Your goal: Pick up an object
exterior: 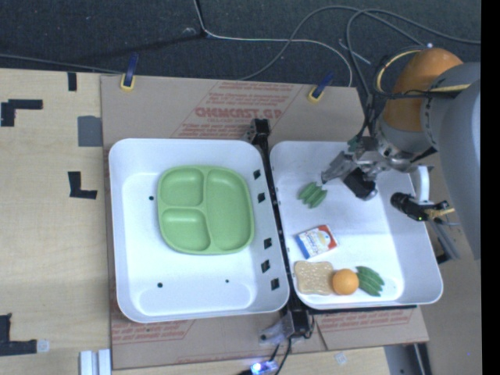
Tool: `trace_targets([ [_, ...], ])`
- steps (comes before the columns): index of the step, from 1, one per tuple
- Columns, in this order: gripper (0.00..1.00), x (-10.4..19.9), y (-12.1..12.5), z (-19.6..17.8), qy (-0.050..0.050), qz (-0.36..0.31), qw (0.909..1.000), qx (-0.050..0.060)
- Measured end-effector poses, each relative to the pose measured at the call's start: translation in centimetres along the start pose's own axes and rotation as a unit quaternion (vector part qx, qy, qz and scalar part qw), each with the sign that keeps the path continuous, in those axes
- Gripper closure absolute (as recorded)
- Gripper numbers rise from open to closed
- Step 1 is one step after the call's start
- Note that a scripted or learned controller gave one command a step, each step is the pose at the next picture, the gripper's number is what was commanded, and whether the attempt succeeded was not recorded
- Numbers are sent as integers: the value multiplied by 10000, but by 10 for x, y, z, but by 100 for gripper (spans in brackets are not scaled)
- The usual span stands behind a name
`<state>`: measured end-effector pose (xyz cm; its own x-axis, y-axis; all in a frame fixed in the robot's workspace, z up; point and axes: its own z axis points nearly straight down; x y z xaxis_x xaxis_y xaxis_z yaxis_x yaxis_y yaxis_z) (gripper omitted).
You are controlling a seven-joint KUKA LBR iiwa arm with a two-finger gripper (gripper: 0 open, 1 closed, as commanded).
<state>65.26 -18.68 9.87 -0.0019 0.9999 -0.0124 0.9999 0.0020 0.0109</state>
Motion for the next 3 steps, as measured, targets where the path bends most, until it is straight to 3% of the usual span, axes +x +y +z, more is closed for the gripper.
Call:
trace_targets([
  [1,100,-1,4,-18,-20,-5,10000,-67],
  [2,100,0,1,-80,60,4,10000,37],
  [3,100,1,2,-110,64,2,10000,54],
])
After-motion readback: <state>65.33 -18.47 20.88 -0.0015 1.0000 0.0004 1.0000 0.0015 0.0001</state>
